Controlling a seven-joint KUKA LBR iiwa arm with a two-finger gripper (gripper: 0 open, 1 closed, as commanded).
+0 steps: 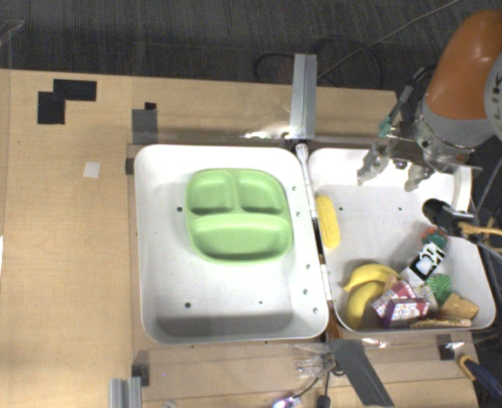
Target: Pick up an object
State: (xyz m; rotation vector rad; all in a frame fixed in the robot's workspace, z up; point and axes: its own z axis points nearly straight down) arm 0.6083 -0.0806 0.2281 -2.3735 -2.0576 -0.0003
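Left shallow white plastic bin (161, 253) holds a green three-compartment plastic tray (237, 214). Right shallow white bin (352, 202) holds a yellow corn cob (327, 220) beside its left wall, and in its near corner a yellow banana (365, 287) touching a purple printed carton (402, 304). The two-finger gripper (392, 175) hangs over this bin's far end, fingers spread apart, nothing between them, touching nothing.

Two white bins (149, 253) on a pale wood-tone table (55, 245): left holds a light-green divided plate (237, 213); right holds a yellow corn cob (327, 221), yellow bananas (366, 287), a purple-and-white carton (403, 304) and a black-and-white bottle (427, 260); arm (476, 66) grey and orange.
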